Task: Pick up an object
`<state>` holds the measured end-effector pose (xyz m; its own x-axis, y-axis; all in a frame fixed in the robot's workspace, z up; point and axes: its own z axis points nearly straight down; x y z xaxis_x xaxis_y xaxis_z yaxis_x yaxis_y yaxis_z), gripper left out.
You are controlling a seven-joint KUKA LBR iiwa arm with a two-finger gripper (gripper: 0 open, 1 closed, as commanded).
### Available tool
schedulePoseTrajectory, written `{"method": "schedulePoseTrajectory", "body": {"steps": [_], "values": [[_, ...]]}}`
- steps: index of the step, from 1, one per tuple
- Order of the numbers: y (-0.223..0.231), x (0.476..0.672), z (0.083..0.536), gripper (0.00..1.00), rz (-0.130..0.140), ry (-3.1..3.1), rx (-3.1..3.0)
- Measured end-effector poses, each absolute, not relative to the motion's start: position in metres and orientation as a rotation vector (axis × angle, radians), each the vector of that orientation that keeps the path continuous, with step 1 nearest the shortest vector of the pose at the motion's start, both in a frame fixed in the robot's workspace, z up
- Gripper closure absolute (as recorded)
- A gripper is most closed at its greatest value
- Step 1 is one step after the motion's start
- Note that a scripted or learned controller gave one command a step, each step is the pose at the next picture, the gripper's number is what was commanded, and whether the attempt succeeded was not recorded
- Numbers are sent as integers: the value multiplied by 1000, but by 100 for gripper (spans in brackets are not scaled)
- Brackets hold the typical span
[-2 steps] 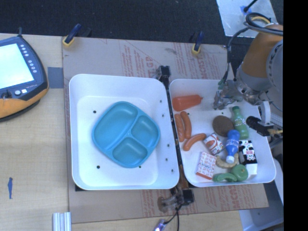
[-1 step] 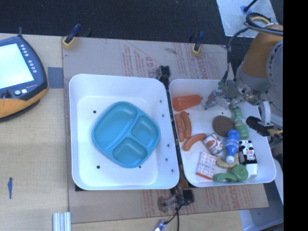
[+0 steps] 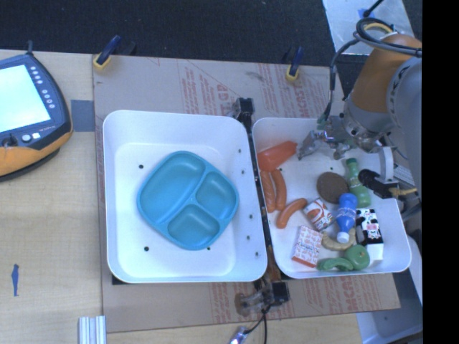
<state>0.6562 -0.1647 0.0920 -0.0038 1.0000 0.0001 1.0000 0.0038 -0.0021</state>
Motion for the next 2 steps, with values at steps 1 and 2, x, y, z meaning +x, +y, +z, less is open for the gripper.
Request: {"method": "schedulePoseTrajectory", "body": {"steps": [1,2], "values": [[-139,655,93,0,17,-2225,-2225],[-109,656,92,0,6,-2226,-2214]]}}
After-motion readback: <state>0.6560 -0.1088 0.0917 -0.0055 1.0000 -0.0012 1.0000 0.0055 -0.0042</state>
